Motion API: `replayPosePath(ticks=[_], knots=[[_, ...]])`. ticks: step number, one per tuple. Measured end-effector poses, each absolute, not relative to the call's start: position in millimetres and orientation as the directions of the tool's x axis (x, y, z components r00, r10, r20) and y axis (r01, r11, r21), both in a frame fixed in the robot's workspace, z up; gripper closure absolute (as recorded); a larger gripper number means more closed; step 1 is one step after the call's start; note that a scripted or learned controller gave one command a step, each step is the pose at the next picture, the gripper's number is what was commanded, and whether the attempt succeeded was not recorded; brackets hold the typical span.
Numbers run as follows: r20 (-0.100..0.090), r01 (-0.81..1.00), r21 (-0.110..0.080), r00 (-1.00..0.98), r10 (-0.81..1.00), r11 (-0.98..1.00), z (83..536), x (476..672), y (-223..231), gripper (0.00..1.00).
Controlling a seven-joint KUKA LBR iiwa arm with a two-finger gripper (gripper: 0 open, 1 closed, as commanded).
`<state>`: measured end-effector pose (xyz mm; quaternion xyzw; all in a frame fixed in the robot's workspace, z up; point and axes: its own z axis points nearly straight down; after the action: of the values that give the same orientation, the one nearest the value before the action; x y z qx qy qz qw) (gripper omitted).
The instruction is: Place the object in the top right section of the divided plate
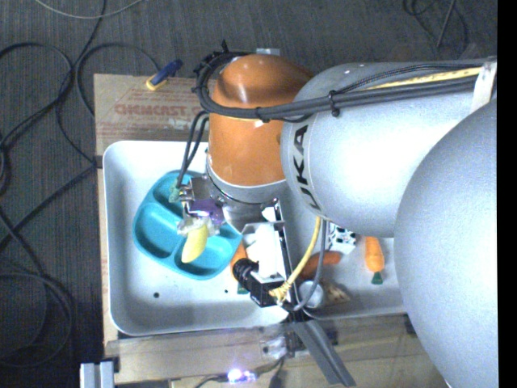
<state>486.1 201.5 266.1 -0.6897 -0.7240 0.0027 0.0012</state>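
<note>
jaws (199,219) over blue divided plate (153,225) — yellow object (194,245) below — opening unclear.

banana (193,245) | yellow, upright-tilted | over blue divided plate (155,225) | left bin
</note>
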Motion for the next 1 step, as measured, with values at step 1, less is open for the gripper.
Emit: replayPosePath(ticks=[1], knots=[[-0.004, 1.000, -0.004, -0.024, 1.000, 0.024, 217.3, 549.6, 149.1, 1.00]])
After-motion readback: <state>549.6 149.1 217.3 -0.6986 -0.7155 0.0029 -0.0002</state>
